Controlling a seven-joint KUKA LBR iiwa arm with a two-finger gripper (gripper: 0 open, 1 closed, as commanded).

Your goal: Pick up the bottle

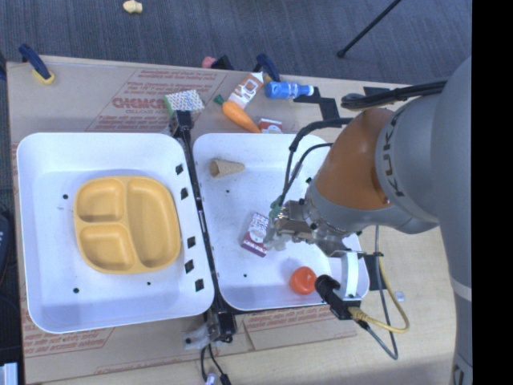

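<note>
Gripper lowered into the right bin, bottle left outside on the bench.

Near the right bin's front an orange ball is seen; just beyond it the gripper is set against a small packet (whether it is gripped cannot be told). Farther in lies a cone. Beyond the far rim, the bottle lies on the cardboard. A yellow divided plate occupies the left bin.

This is a robotics lab; a grey arm reaches over a cardboard-covered bench with two white bins clipped on by blue clamps; loose cables trail beside them; grey carpet covers the floor.
</note>
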